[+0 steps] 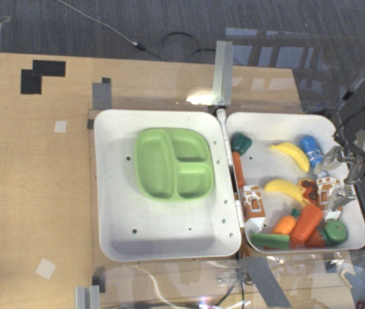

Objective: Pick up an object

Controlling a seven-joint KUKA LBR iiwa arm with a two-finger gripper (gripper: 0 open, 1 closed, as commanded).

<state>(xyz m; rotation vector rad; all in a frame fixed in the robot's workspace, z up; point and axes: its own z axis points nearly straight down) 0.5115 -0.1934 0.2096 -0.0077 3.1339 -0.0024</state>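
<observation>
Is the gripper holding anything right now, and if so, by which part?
Nothing is held. The gripper hangs with open fingers over the right bin's right edge, with nothing between them.

The gripper (338,176) hangs low at the right edge of the camera view, its metal fingers (332,154) spread apart with nothing between them. Behind it, the arm's wrist runs off to the right.
</observation>
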